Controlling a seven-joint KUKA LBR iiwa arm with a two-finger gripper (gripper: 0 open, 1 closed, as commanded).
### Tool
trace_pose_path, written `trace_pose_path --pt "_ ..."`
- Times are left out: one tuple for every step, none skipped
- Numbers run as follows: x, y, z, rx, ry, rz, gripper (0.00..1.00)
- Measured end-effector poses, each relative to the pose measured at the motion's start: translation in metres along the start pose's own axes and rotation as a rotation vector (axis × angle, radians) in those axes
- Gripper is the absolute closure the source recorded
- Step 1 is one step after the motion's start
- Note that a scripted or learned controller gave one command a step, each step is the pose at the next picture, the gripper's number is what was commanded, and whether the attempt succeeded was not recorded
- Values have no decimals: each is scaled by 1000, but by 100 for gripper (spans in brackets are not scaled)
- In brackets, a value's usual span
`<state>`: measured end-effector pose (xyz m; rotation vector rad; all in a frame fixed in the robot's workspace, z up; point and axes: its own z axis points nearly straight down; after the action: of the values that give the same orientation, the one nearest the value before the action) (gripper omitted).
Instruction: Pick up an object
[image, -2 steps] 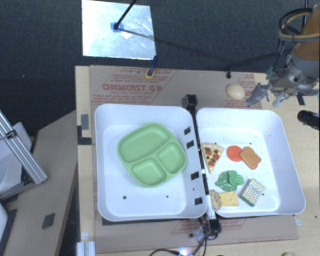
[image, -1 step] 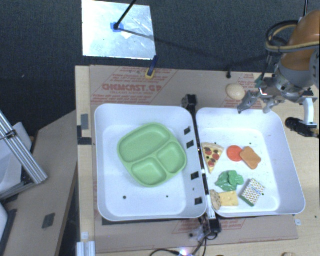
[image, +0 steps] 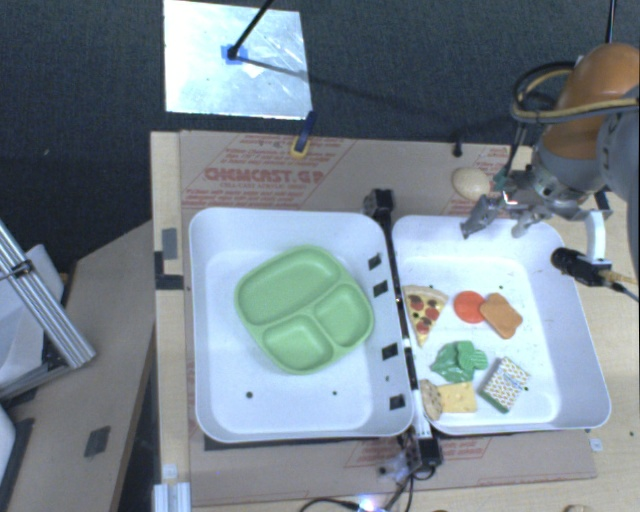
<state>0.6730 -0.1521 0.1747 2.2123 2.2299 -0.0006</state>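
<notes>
Tool (image: 497, 217) w/ metal fingers spread apart, over right bin (image: 570, 330) far rim, nothing between.

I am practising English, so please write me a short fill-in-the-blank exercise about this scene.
1. The green tray has ___ compartments.
2. The green tray lies in the ___ bin.
3. The pizza slice lies in the ___ bin.
4. The gripper hangs above the right bin's ___ edge.

Missing words: three; left; right; far
</notes>
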Motion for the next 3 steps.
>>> trace_pose_path --pt "-6 3 59 1 0 5 0" --pt "-6 4 90 -2 -1 0 0" --pt "-6 5 78 -6 -2 -1 100"
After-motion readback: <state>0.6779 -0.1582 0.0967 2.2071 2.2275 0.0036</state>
